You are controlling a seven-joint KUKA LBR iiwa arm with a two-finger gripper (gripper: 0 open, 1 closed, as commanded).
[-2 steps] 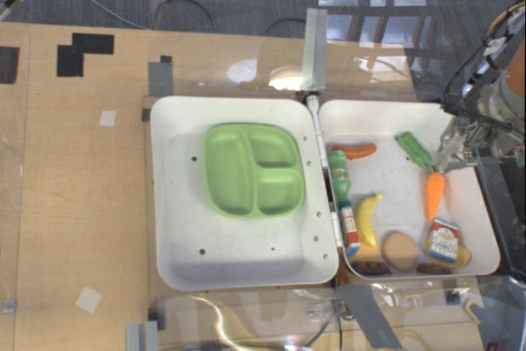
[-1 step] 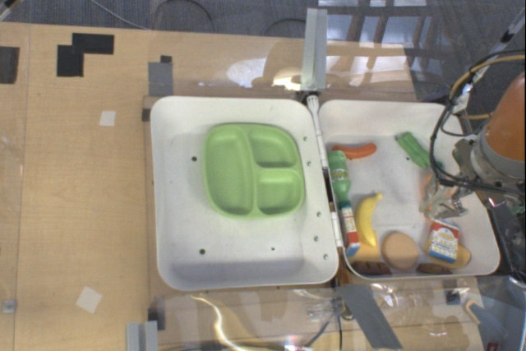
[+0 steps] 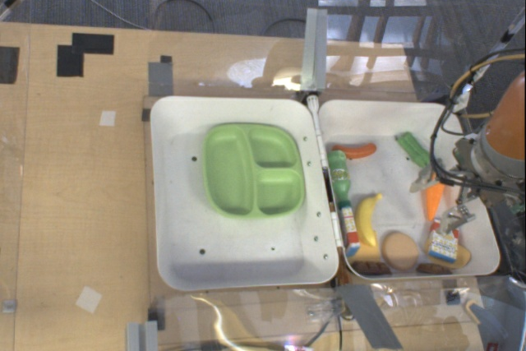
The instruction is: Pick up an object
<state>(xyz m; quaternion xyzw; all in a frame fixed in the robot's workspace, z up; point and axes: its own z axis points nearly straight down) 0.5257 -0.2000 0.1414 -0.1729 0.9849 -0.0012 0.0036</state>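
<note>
The right white bin (image 3: 386,113) holds several small items. A red sausage-like piece (image 3: 357,150) and a green pod (image 3: 412,148) lie at the back. A green bottle (image 3: 338,170) and a red-and-white tube (image 3: 351,228) run along the left wall. A banana (image 3: 370,219) and a tan egg-shaped piece (image 3: 400,251) sit near the front. An orange carrot (image 3: 433,200) lies at the right. My gripper (image 3: 454,216) hangs low over the bin's front right, just right of the carrot. A small white, blue and red carton (image 3: 442,246) sits directly beneath it, touching or nearly so.
The left white bin (image 3: 177,259) holds a green divided plate (image 3: 252,169). The bins' shared wall (image 3: 323,177) runs between them. Black cables (image 3: 448,127) loop off the arm above the right bin's back right corner. A yellow piece (image 3: 465,257) peeks from under the carton.
</note>
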